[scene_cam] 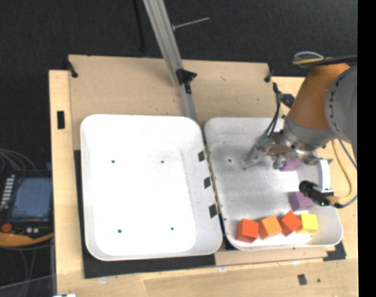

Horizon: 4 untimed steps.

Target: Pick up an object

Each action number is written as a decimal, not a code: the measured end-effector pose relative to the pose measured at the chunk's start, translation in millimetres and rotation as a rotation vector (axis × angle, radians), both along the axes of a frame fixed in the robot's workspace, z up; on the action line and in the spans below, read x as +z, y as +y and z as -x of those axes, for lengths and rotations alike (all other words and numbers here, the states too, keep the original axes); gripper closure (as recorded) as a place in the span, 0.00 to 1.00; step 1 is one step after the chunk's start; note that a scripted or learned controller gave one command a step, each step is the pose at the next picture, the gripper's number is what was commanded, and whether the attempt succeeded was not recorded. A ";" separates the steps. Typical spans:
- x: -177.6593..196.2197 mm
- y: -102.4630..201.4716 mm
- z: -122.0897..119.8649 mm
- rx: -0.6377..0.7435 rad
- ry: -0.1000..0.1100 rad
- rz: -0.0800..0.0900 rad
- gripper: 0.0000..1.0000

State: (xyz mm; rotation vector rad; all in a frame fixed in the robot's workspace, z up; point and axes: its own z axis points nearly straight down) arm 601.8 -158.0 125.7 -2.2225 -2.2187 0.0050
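Jaws (pixel 254 155) hover well above the orange block (pixel 248 229).

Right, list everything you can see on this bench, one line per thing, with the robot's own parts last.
White bins: 2, side by side on the bench; left bin, right bin.
Blocks in a row: 4, along the right bin's near edge; from left, red-orange block, orange block, red block, yellow block.
Purple blocks: 2, right bin's right side; one above the row, one partly hidden under the wrist.
Wooden bench: 1, tan.
Metal pole: 1, grey, slanting in from the top.
Handheld controller: 1, left of the bench.
Arm: 1, grey with orange band, entering from the right.
Gripper: 1, over the right bin.
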 end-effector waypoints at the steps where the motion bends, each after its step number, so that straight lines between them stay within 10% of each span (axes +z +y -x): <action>1: 14.2 -1.3 -1.9 -0.006 -0.009 0.001 1.00; 3: 84.4 -5.0 0.8 -0.003 -0.006 0.000 1.00; 4: 82.6 49.5 -5.8 0.009 -0.004 -0.003 1.00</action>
